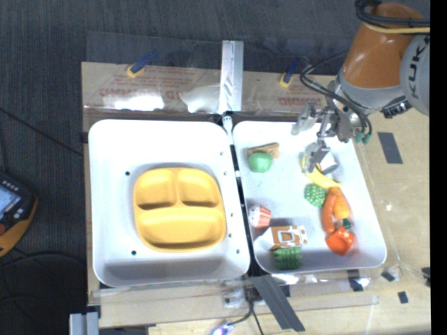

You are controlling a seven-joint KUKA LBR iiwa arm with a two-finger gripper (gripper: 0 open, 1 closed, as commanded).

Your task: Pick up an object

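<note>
Fingers (pixel 320 151) spread open above small yellow plastic toy (pixel 316 178) in right white bin (pixel 370 208); likely light, rigid, slippery; grip its middle.

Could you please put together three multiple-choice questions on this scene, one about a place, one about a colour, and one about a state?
1. Where does the yellow tray lie?
A. In the left bin
B. In the right bin
C. On the floor

2. What colour is the ball near the right bin's far left corner?
A. Blue
B. Green
C. Black

3. How does the hand stand with regard to the toys?
A. It lifts the ball
B. It hangs over the far part of the right bin, just above the banana
C. It rests on the tray

Answers: 1 A, the tray sits in the left bin. 2 B, the ball is plainly green. 3 B, the hand is over the right bin's far end, by the banana.
</note>
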